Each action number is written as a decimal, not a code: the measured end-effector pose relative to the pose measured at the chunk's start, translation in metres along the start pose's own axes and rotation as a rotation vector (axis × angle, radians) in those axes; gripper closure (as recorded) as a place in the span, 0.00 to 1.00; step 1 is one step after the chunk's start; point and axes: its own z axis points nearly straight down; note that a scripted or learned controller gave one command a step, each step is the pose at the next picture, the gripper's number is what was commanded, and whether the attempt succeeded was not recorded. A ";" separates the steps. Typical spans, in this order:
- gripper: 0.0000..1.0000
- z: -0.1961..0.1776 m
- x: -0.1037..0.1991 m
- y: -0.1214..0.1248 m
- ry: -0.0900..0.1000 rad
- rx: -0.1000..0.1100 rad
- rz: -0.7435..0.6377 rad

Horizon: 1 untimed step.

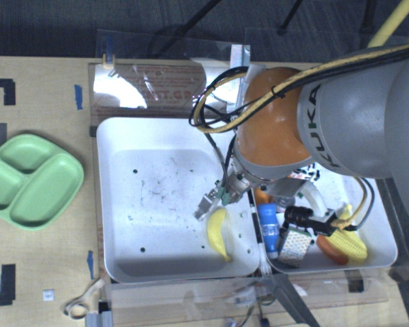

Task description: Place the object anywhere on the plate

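Wooden bench (pixel 48 264) seen from above at a slant; two shallow white bins side by side, arm (pixel 341 114) entering from the right of the frame and covering much of the right bin's upper part

Camera view:
- Green plate (pixel 33 180), three compartments, sits at the far left of the frame on the bench, outside both bins and well apart from them
- Gripper (pixel 209 206) hangs low over the right part of the left bin (pixel 150 176); whether it is apart or together — cannot tell, too small and blurred at the tip
- Yellow banana (pixel 219 233) lies on the left bin floor, just below the gripper and near the wall shared with the right bin (pixel 382 257). Judged the likely object; it looks to be lying free, not lifted
- Right bin holds a blue bottle (pixel 268 225), a mesh-patterned item, something orange-red and a yellow piece, all crowded together

Risks (judgement):
- Banana is curved and sits close to the dividing wall; a finger could land on the wall or the fruit could roll out of the pinch
- A weak hold could drop it during the long carry leftward
- Left bin's left rim must be cleared on the way out; too low a carry would catch it

Room: left bin floor is open to the left of the banana; bench between bin and plate is bare; plate rim is raised, so release needs height
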 end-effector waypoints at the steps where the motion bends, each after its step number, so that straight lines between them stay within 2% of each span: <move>1: 0.00 -0.001 -0.009 0.076 -0.002 -0.002 0.147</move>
